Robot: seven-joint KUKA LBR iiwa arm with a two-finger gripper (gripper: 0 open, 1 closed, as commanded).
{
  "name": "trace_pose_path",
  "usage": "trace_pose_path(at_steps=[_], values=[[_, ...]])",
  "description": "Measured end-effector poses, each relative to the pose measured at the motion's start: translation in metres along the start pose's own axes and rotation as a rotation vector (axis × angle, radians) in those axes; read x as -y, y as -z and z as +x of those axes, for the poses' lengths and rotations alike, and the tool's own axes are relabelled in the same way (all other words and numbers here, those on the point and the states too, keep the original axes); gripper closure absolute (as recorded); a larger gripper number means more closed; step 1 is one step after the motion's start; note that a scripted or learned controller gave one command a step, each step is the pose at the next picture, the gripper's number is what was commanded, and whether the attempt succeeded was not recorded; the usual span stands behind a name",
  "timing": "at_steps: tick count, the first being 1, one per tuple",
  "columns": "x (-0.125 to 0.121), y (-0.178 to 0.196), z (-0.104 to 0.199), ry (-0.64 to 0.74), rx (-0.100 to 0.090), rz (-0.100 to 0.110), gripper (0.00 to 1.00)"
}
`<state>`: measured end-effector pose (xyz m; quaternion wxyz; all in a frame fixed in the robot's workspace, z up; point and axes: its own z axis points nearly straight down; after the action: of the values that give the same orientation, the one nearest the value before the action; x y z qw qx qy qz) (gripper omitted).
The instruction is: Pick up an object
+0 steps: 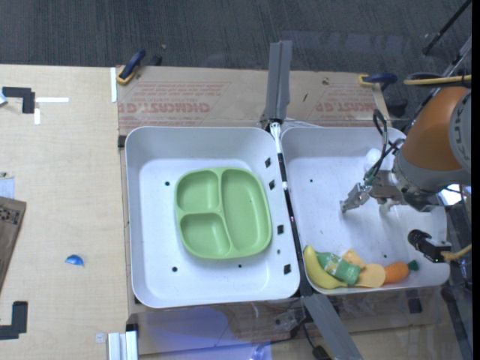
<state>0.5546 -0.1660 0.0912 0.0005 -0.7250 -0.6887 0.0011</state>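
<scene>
Well below gripper (358, 199): banana (318, 271), toys heaped, bin's near edge.

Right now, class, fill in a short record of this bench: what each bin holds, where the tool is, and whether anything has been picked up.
left bin: green divided plate
right bin: banana, green item, orange items, all at the near edge
tool: over the right bin's middle, apart from the pile
object picked up: none seen in the tool
</scene>
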Motion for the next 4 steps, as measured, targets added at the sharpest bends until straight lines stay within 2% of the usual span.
trace_pose_path(at_steps=[1, 2, 3, 4], values=[[-0.014, 0.0, 0.025, 0.029, 0.0, -0.002, 0.0], [0.062, 0.0, 0.063, 0.169, -0.001, 0.0, 0.0], [0.042, 0.1, 0.093, 0.011, 0.001, -0.001, 0.0], [0.078, 0.0, 0.048, 0.122, -0.001, -0.001, 0.0]])
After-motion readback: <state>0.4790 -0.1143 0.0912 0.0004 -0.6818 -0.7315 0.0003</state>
